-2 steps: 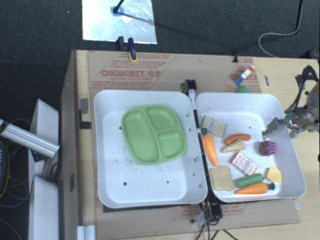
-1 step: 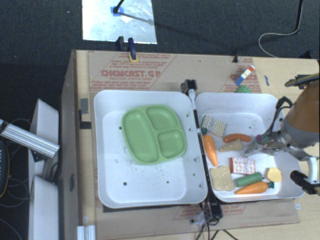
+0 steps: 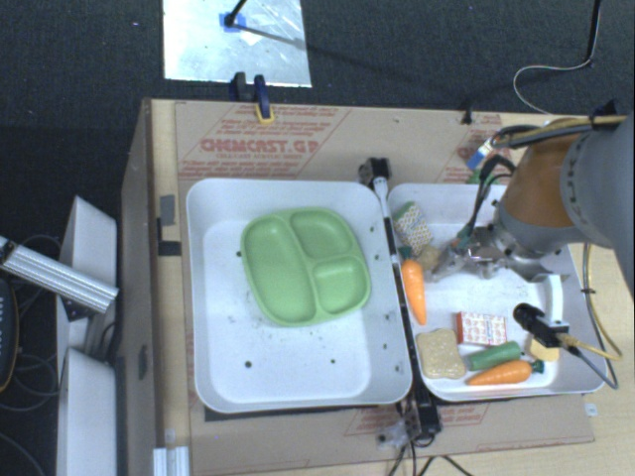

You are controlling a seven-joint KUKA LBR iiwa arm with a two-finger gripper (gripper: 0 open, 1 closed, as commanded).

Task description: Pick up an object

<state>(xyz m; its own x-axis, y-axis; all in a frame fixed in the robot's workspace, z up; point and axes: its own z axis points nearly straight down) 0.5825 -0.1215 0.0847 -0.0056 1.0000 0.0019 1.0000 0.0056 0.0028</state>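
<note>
The gripper is positioned in the right bin; its state cannot be told. At its 8 o'clock lies a carrot, judged light, rigid, slippery; mid-body grasping is advised.

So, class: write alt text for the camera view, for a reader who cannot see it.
A grey robot arm reaches from the right into the right bin, which holds two carrots, a slice of toast and a small red-and-white box. The left bin holds a green divided plate.

even overhead light, soft shadows; glare on the foil sheet; slightly grainy picture.
</note>
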